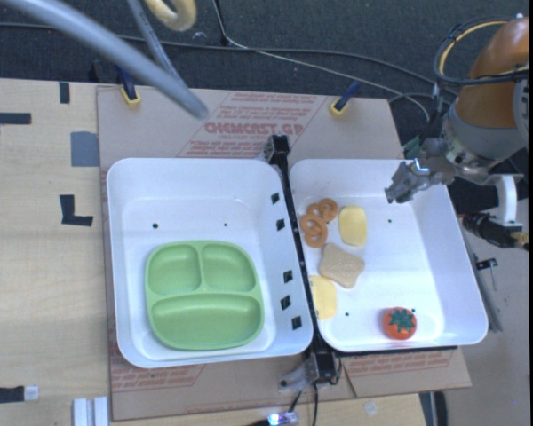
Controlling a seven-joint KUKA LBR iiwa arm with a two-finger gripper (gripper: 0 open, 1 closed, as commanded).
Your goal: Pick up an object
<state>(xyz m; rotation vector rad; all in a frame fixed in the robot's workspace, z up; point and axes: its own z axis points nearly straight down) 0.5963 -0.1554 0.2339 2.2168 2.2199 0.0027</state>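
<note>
The right bin [431, 238] holds a brown pretzel [318, 219], a yellow piece [354, 225], a tan slice of bread [341, 265], a pale yellow piece [323, 297] by the divider, and a red tomato [399, 323] near the front. My gripper [401, 187] hangs over the bin's far right corner, to the right of the food pieces and apart from them. Nothing shows between its fingers.
The left bin [129, 193] holds a green divided plate [203, 294]. A black divider with clips [284, 238] runs between the bins. Grey tubing [115, 43] crosses the upper left. Cables lie behind the bins.
</note>
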